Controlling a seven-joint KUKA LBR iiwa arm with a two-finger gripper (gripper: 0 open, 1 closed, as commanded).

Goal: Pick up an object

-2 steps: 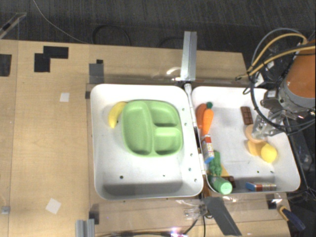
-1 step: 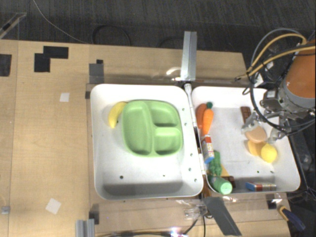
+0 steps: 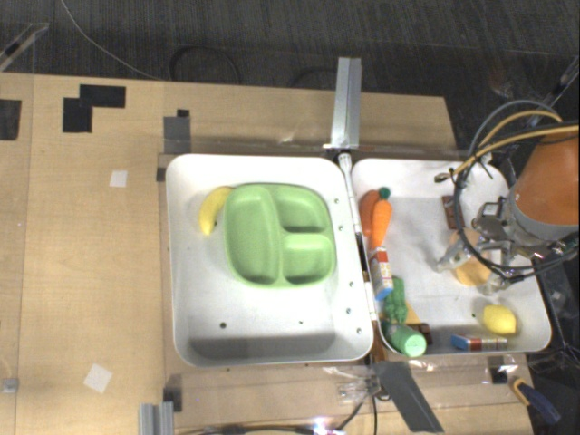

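claw [image 3: 480, 259] low in the right bin [image 3: 426, 175]
it hangs over a tan object [image 3: 469, 273], seemingly to grab it; grip state unclear.

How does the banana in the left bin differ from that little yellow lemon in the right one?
The curved yellow banana is long and bent, while the small yellow lemon is short and rounded. The banana lies in the left white bin, touching the green divided plate; the lemon sits in the right white bin, apart from its neighbours and near the claw. Both are yellow fruit shapes resting on a bin floor.
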